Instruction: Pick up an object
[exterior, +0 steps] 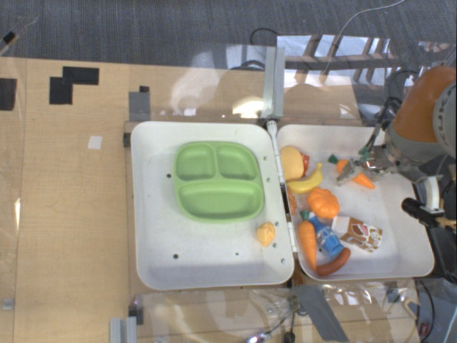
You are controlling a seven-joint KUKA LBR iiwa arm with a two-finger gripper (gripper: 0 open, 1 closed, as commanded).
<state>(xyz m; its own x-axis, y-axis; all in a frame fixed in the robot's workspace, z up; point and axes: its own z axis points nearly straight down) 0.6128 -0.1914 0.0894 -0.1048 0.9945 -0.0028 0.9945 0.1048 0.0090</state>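
Note:
My gripper (pixel 355 172) reaches in from the right and hangs low in the upper middle of the right bin (pixel 407 220). It is right over a small orange carrot (pixel 364 181), which shows on both sides of it. Left of it lie a yellow and red fruit (pixel 291 161), a banana (pixel 305 184) and an orange round fruit (pixel 323 204). Nearer the front are a long carrot (pixel 307 241), a blue bottle (pixel 329 241), a brown sausage (pixel 334 263) and a brown and white carton (pixel 358 235).
The left bin (pixel 153 213) holds a green divided plate (pixel 218 181) and a small yellow piece (pixel 265 233) near its right wall. A metal divider (pixel 280 184) separates the bins. The arm's orange band (pixel 423 109) stands over the right bin's far right corner.

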